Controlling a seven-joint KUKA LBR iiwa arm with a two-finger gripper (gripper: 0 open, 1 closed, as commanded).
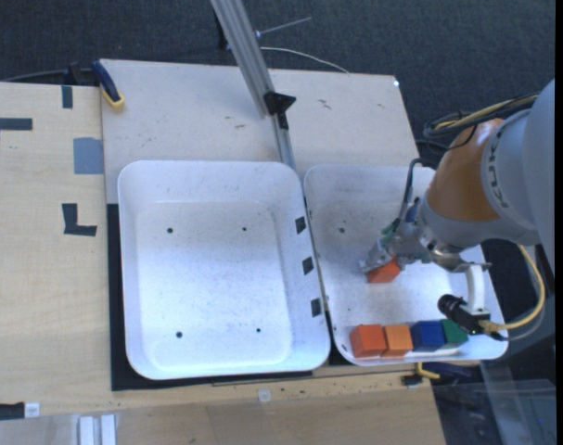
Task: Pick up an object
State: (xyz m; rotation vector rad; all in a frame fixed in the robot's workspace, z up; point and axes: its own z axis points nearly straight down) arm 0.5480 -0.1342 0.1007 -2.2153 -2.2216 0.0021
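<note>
Jaws on your two-finger gripper [381,265] are sitting right at a small orange block [384,272] in the right-hand shallow white bin [341,211]; whether they are gripping it, you cannot tell. Lifting now, you are risking an off-centre pinch letting it slip out.

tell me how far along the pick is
Done: the arm has reached into the right bin, pincer down at a small orange block. In hand: unclear, its grip isn't visible. Left: a clear lift; four blocks in a row sit untouched at the near edge.
</note>
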